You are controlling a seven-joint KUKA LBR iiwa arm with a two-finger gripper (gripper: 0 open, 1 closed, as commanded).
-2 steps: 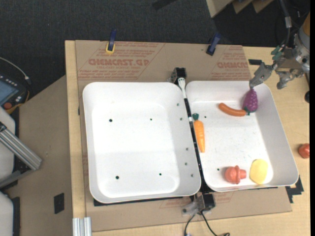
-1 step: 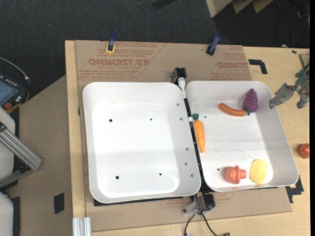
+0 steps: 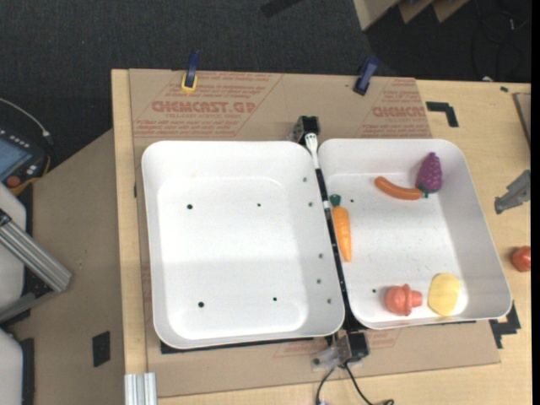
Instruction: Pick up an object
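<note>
The right bin (image 3: pixel 472 226) holds several toy foods. An orange carrot (image 3: pixel 341 232) lies along its left wall. A thin orange sausage-shaped piece (image 3: pixel 397 189) sits at the back beside a purple bunch of grapes (image 3: pixel 429 172). A red piece (image 3: pixel 402 299) and a yellow lemon (image 3: pixel 445 294) rest near the front edge. A grey part of my gripper (image 3: pixel 512 195) pokes in at the view's right edge, outside the right bin and well apart from every object. An orange part of the arm (image 3: pixel 521 260) shows below it.
The left bin (image 3: pixel 160 226) lies beside the right one on a cardboard sheet (image 3: pixel 219 99). Two clamps (image 3: pixel 191 74) (image 3: pixel 366 75) hold the sheet's back edge. Cables and a connector (image 3: pixel 346 353) sit at the front between the bins.
</note>
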